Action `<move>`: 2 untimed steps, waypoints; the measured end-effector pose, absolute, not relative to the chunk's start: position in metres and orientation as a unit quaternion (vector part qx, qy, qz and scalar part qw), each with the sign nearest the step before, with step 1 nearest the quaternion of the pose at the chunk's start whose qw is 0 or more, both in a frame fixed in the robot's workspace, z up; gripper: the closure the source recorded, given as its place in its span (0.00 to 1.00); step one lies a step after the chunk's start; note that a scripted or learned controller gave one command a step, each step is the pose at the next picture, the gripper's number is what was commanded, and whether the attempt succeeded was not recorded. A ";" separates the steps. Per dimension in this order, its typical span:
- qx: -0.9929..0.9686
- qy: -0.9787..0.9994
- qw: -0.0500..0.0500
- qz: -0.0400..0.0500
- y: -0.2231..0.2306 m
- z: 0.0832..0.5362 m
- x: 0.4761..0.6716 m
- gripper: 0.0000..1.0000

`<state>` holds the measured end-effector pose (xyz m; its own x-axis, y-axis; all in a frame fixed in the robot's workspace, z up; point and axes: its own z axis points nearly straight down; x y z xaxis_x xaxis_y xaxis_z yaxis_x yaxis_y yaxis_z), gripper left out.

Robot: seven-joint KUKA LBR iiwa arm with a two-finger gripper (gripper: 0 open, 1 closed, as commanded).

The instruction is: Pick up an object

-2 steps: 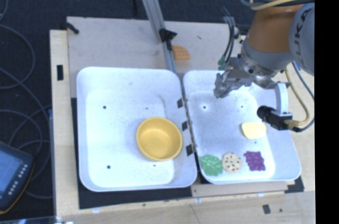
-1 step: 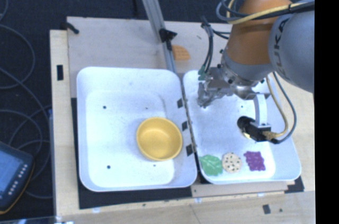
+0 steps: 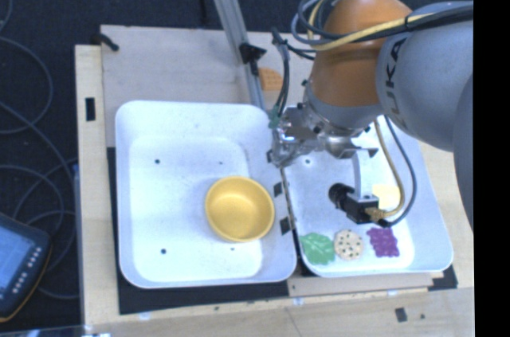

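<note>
A yellow bowl (image 3: pixel 238 208) sits upright in the left bin (image 3: pixel 159 136), near its front right. In the right bin (image 3: pixel 434 244), along the front wall, lie a green leafy toy (image 3: pixel 318 247), a round cookie with dark chips (image 3: pixel 347 244) and a purple bunch of grapes (image 3: pixel 384 241). A pale yellow piece (image 3: pixel 387 194) lies just behind the grapes. My gripper (image 3: pixel 292 143) hangs under the orange band (image 3: pixel 355 48), over the back left of the right bin by the wall shared by the bins. The wrist hides its tips.
A slanted aluminium post (image 3: pixel 227 9) rises behind the bins. A black fitting with a cable (image 3: pixel 351 201) hangs over the middle of the right bin. A small orange thing (image 3: pixel 271 78) lies on the bench behind the bins. Dark floor with cables surrounds the bench.
</note>
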<state>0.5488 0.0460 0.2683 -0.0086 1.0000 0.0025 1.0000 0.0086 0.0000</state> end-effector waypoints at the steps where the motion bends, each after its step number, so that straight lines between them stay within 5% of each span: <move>1: -0.705 -0.710 0.001 0.000 0.088 0.261 0.532 1.00; 2: -0.706 -0.708 0.000 -0.001 0.087 0.262 0.532 0.00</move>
